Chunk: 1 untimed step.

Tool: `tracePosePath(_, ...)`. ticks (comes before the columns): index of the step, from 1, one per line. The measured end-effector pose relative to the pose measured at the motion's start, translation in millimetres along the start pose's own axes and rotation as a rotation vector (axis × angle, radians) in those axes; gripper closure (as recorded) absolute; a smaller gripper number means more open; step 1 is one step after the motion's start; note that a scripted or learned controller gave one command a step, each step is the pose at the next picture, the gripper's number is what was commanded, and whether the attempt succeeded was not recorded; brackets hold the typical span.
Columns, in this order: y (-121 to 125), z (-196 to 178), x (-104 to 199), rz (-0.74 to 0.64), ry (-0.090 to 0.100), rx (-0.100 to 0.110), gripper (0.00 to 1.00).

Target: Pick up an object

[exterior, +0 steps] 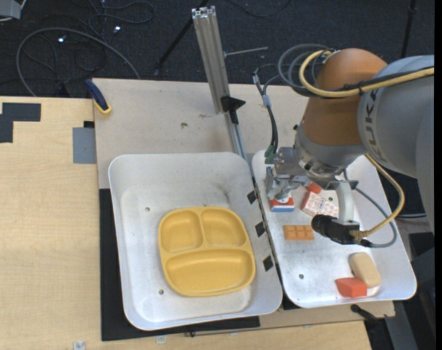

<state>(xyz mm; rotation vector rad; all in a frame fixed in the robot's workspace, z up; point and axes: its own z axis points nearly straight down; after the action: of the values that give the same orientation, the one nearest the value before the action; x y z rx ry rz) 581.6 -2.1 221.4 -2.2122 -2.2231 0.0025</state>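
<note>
My gripper (281,188) hangs low over the left part of the right bin (396,283), under the arm's orange band. Directly beneath its tip lies a small red, white and blue item (282,205), partly covered by the gripper. A red and white carton (312,200) sits just to the right of it. An orange waffle-shaped piece (298,232) lies in front of them. A tan bread-like piece (365,267) and a red block (351,287) rest near the bin's front right corner.
The left bin (133,195) holds a yellow divided plate (206,250). A metal post (210,57) rises behind the bins. The divider between the bins (261,228) runs close to the gripper's left side.
</note>
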Motion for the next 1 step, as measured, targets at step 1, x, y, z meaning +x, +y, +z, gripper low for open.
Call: tracePosePath(1, -32.1, 0.7, 46.6, 0.000, -0.001, 0.001, 1.00)
